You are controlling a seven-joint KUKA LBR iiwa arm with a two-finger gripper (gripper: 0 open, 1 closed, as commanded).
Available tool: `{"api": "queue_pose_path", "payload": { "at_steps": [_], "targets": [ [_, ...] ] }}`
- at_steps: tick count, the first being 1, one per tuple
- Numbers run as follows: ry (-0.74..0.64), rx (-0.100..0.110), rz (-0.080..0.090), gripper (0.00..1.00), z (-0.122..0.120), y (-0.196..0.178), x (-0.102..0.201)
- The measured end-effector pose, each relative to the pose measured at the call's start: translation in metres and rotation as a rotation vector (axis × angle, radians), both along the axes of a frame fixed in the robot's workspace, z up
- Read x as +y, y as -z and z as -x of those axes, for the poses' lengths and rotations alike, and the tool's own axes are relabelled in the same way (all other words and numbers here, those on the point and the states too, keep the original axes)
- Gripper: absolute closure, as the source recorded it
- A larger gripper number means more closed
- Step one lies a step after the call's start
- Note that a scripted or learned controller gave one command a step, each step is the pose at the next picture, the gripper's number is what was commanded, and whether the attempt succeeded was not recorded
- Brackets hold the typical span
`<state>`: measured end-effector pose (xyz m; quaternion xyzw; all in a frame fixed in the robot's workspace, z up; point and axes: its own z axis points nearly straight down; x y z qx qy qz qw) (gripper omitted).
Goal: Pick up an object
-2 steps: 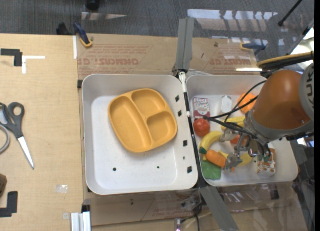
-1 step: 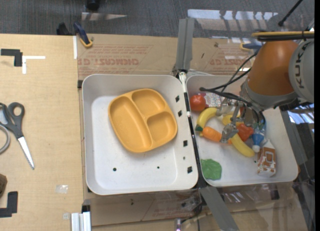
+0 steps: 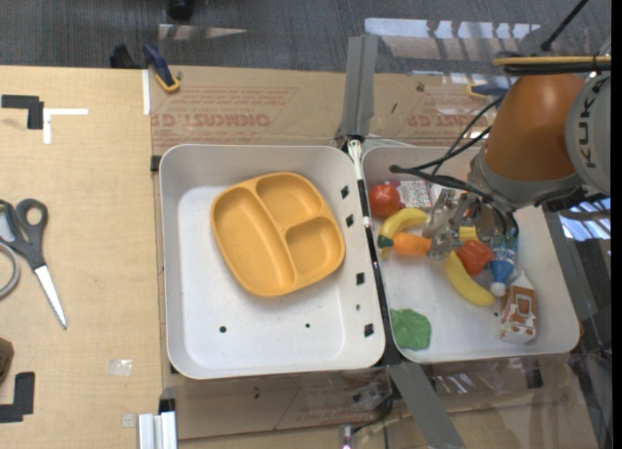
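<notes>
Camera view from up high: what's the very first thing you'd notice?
Probably the big orange divided plate, lying alone in the left white bin. Next, the robot arm's orange band above the right bin, with its gripper down among a heap of toy food: bananas, a carrot and a green leafy piece.

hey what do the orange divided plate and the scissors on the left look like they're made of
The plate looks like matte molded plastic: one even orange colour, soft rounded dividers, no glare. The scissors seem to have bare metal blades, which read pale and shiny, with grey loop handles that are probably plastic, though the view leaves that open.
</notes>
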<state>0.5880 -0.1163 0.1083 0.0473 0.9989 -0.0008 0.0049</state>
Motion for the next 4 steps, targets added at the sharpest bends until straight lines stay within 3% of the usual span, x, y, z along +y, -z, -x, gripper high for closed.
{"api": "queue_pose_path", "payload": {
  "at_steps": [1,2,3,4],
  "targets": [
    [0.185,-0.008,0.003,1.0,0.056,0.01,0.015],
    [0.18,0.006,-0.003,1.0,0.054,-0.114,0.072],
    [0.404,0.008,-0.003,1.0,0.11,0.012,0.008],
    [0.451,0.007,-0.004,1.0,0.109,-0.083,0.059]
  ]
}}
